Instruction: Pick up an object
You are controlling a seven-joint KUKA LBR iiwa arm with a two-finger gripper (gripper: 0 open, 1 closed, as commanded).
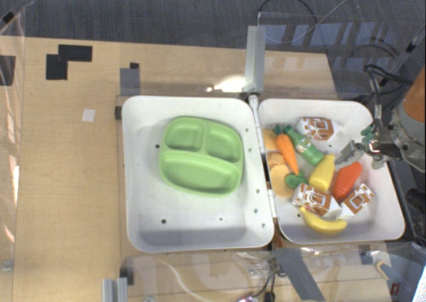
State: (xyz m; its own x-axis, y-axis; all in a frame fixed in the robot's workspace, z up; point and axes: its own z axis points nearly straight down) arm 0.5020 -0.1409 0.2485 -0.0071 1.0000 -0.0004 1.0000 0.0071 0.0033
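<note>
- The bench (66, 181) is pale wood and carries two shallow white bins side by side.
- The left bin (143, 214) holds a green divided plate (201, 155), lying flat with its three compartments facing up.
- The right bin (386, 217) holds a heap of toy food.
- A toy carrot (287, 151) with a green top lies slantwise near the bin's left side.
- Just right of it sits a green toy vegetable (310, 153), and below that a yellow toy piece (322, 171) stands tilted.
- An orange-red toy piece (346, 181) lies touching the yellow one on its right.
- A toy banana (323, 223) rests near the bin's front wall.
- Three small brown-and-white cartons are scattered about: one carton at the back (315, 128), one carton above the banana (313, 198), one carton at the right (359, 199).
- A flat tan slice (279, 177) lies by the left wall, partly under the carrot.
- The arm (411, 118) reaches in from the right, over the right bin's far right edge.
- The claw (356, 151) hangs just above the orange-red toy piece; whether it is apart or together I cannot tell, and nothing is seen clamped in it.
</note>
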